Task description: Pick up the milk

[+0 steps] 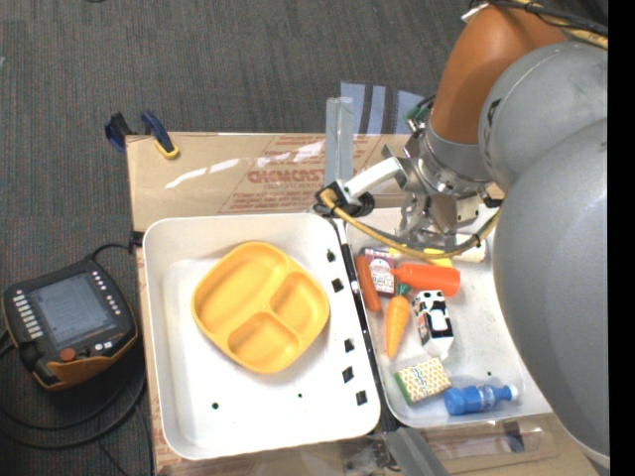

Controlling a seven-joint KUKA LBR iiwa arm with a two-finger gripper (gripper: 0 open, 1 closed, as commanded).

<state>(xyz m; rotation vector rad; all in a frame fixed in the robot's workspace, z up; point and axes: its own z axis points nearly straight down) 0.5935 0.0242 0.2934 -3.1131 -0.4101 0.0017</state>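
The milk (434, 321) is a small white carton with black cow patches, lying in the right bin (496, 310) near its middle. My gripper (433, 234) hangs over the far end of that bin, above and just behind the milk, with cables looped around the wrist. An orange tube-shaped item (430, 278) lies between the gripper and the milk. Nothing shows between the gripper's tips.
Beside the milk lie a toy carrot (395, 326) and a small red packet (378, 274); nearer the front are a cracker box (422, 380) and a blue bottle (480, 398). The left bin (169, 385) holds a yellow divided plate (261, 306). A teach pendant (65, 321) sits left of the bench.
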